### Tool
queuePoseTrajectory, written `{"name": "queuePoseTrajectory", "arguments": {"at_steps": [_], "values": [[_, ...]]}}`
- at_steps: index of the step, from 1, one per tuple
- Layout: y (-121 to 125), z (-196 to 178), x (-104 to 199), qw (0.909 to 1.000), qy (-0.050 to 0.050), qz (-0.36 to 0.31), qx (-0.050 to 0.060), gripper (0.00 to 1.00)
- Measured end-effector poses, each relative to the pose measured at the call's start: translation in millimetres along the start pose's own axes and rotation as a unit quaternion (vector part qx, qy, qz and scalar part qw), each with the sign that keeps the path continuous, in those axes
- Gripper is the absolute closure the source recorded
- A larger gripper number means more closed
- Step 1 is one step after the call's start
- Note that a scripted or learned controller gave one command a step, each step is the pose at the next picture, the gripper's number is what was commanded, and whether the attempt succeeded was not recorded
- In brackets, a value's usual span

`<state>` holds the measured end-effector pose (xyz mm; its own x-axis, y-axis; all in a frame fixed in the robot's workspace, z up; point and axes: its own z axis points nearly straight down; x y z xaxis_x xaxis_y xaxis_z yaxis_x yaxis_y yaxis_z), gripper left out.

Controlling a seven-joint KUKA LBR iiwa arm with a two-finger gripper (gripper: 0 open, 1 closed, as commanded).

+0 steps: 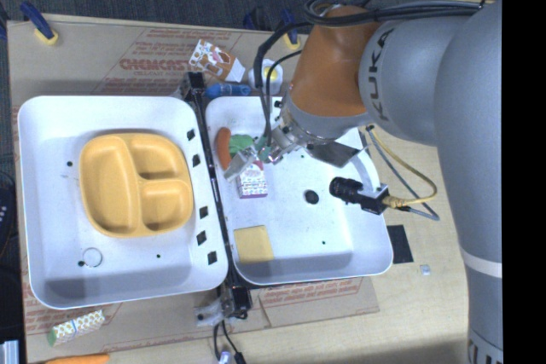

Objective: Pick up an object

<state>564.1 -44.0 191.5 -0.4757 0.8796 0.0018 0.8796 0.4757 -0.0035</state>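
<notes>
a: two white bins side by side on a cardboard-covered bench. left bin (34, 183) holding one yellow divided tray (136, 182), lying flat near the middle, three compartments, nothing seen inside them.

b: right bin (341, 256) more crowded. orange carrot-like piece (223, 146) at the upper left, close to the wall shared with the other bin. green piece (241, 143) just beside it, touching or nearly so. small white and pink box (252, 183) below those, tilted. flat yellow square (253, 242) near the front left corner, apart from the rest. small dark round spot (311, 198) on the floor further right, too small to name.

a: gripper (266, 151) down inside the right bin, just above the small box and right beside the green piece. fingers hard to read from this angle, tangled with metal parts and clutter; cannot tell if spread or closed, and nothing clearly seen between them.

b: wrist and orange band covering the bin's upper right corner, so whatever lies under there stays hidden. black plug with a cable (358, 193) hanging off the arm over the right half of the bin.

a: outside the bins: printed packet (210, 58) on the cardboard behind the bins, something blue (227, 89) beside the back rim, partly hidden. patterned wrapper (77, 326) at the front left edge, blurred. blue clamp (38, 21) at the far left corner of the bench.
</notes>
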Motion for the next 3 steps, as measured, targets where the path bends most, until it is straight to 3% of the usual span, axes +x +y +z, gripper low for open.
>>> {"name": "queuePoseTrajectory", "arguments": {"at_steps": [3], "values": [[0.0,0.0,0.0,1.0,0.0,0.0,0.0,0.0]]}}
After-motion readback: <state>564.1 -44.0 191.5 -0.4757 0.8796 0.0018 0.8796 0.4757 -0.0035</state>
